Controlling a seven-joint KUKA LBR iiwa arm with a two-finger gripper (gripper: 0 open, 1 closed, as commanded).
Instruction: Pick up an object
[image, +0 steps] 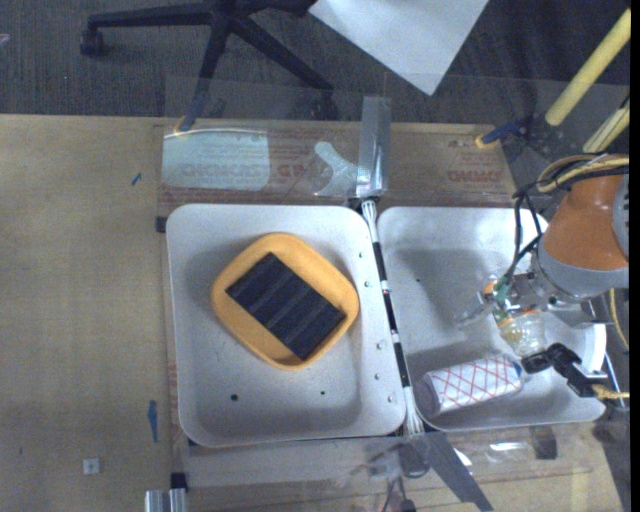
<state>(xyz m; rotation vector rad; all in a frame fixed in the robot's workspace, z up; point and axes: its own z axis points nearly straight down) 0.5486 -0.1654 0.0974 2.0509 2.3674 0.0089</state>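
**Roll grasp: aim mid-body**

End effector (520, 318) hangs over right bin (440, 250); can't tell its opening or any hold. Red-checked white roll (470, 383) lies near that bin's front wall. Probably light, soft, rolls easily: pinch across its middle.

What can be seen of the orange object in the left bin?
The orange object is a flat, rounded-square pad or tray with a yellow-orange rim, smooth like plastic or foam. A dark rectangular panel crossed by lengthwise ridges is set in its top. It lies flat, turned diagonally to the bin's walls, around the middle of the left bin, a little toward the far side. It rests only on the bin floor. The arm's claw is over the right bin, well away from it.
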